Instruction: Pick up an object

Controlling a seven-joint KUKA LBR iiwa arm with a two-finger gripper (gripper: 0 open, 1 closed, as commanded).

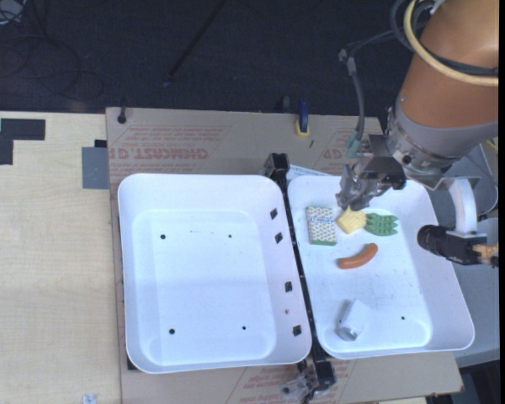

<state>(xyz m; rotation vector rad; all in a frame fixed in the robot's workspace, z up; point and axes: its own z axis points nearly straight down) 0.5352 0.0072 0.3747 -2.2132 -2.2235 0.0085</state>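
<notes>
In the right bin [442,322] lie a checkered white and green block [321,225], a small yellow piece [351,220], a green knobbly toy [382,224], an orange sausage shape [358,257] and a grey object [348,321]. My gripper [352,199] hangs at the back of that bin, directly over the yellow piece, its tip close to or touching the piece. The arm's wrist covers the bin's far right corner.
The left bin [139,217] lies beside the right one, with a black divider [288,259] and clips between them. Both rest on a cardboard sheet [194,141]. A black fixture [446,244] juts in at the right bin's right rim.
</notes>
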